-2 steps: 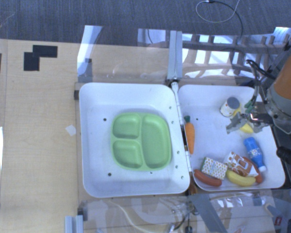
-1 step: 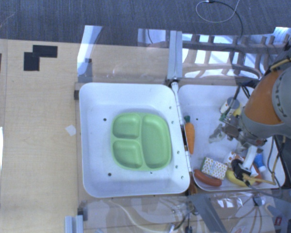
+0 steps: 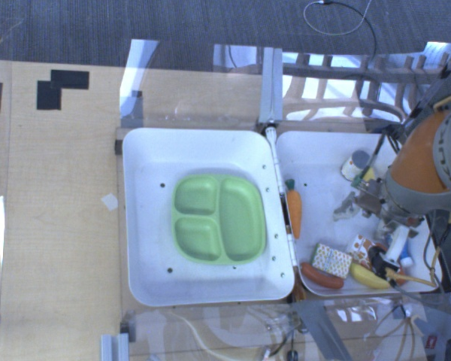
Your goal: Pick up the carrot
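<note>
Two shallow white plastic bins sit side by side on the pale wooden bench. The left white bin holds one item: a light green plastic plate with three compartments, lying flat near the bin's middle. The right white bin holds several items. One orange carrot with a green stem end lies lengthwise along the bin's left wall, just beside the divider between the bins, stem end toward the far side, touching nothing else. At the near edge lie one red sausage-shaped toy, one small speckled patterned box touching or overlapping it, and one yellow banana to their right. One small grey-and-white round object sits toward the far right of the bin; a few more small items cluster under the arm, too hidden to count. One grey arm with an orange band reaches in from the right. Its pincer hangs above the right bin's middle, well apart from the carrot, with nothing visibly between its fingers; released or clenched, cannot tell.
</note>
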You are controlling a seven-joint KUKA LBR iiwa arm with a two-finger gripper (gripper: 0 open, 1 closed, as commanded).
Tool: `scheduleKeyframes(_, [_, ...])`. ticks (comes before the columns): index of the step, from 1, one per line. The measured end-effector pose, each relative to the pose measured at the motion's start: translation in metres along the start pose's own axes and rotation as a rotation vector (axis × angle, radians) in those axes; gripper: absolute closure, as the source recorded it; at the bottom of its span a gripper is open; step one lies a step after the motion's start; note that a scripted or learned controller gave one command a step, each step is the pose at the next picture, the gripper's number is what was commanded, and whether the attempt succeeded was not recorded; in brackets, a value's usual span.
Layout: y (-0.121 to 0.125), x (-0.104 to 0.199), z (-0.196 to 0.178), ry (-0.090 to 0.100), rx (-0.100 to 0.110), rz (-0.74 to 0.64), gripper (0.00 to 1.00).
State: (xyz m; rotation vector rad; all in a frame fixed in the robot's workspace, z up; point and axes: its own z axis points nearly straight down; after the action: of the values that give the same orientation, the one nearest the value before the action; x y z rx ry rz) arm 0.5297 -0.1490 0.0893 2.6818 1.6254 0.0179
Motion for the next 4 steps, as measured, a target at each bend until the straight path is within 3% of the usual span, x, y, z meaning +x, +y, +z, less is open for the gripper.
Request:
scheduleKeyframes(1, [-0.02, 0.066, 0.0, 0.0, -0.002, 0.232, 0.0])
scheduleKeyframes(2, [-0.019, 0.068, -0.012, 0.003, -0.006, 0.225, 1.0])
scheduleKeyframes(3, [0.018, -0.021, 0.0, -0.005, -0.004, 0.323, 1.0])
scheduleKeyframes(4, [0.047, -0.017, 0.001, 0.002, 0.013, 0.835, 1.0])
